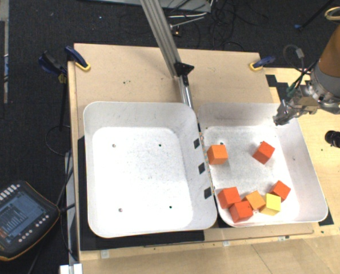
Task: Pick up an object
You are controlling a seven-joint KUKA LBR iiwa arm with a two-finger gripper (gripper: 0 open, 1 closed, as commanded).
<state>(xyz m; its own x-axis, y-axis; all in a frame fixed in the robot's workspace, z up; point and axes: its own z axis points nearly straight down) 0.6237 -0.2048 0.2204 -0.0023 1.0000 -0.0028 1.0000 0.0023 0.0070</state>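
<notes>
Several small blocks lie in the right bin. An orange block sits near the bin's left wall, and a red-orange block lies to its right. A cluster rests at the front: two red blocks, an orange one, a yellow one and another red-orange one. My gripper hangs over the bin's back right corner, apart from every block, with nothing seen in it.
The left bin lies beside the right one. A slanted metal pole reaches down to the gap between the bins. Clamps hold the board's back corners. A pendant lies at the lower left.
</notes>
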